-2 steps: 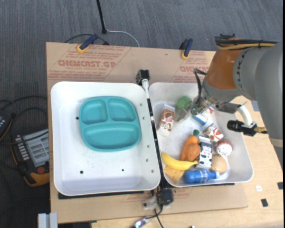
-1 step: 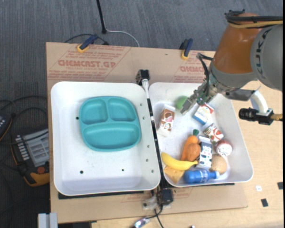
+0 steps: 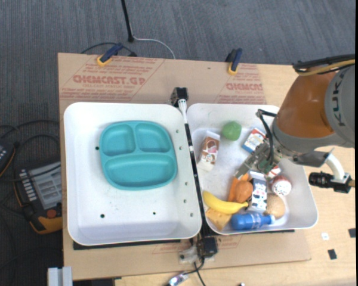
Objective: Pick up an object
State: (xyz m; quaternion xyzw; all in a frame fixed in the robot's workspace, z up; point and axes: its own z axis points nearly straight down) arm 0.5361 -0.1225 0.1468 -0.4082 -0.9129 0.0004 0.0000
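**Mia:** Is the gripper (image 3: 259, 158) open or closed?

**Ben:** I cannot tell. It is dark and small from up here, and it hangs low over the pile of things. I can't see anything held in it.

**Mia:** What is the biggest thing?

**Ben:** The arm (image 3: 310, 115). It is grey and orange and comes in from the right. It ends over the right bin (image 3: 304, 219).

**Mia:** And next?

**Ben:** The left bin (image 3: 83, 219). A blue-green plate (image 3: 138, 155) with three parts lies in the middle of it.

**Mia:** What could be picked up?

**Ben:** The toys in the right bin. A yellow banana (image 3: 222, 204) lies at the near side. A blue bottle (image 3: 250, 221) lies just right of it, by the near wall. An orange toy (image 3: 240, 190) is just near of the gripper. A white and blue box (image 3: 259, 196) touches it on the right.

**Mia:** Any little ones?

**Ben:** Yes. A box with a picture (image 3: 209, 151) lies on the left side of that bin. A green ball (image 3: 231, 130) sits at the far side, apart from the pile.
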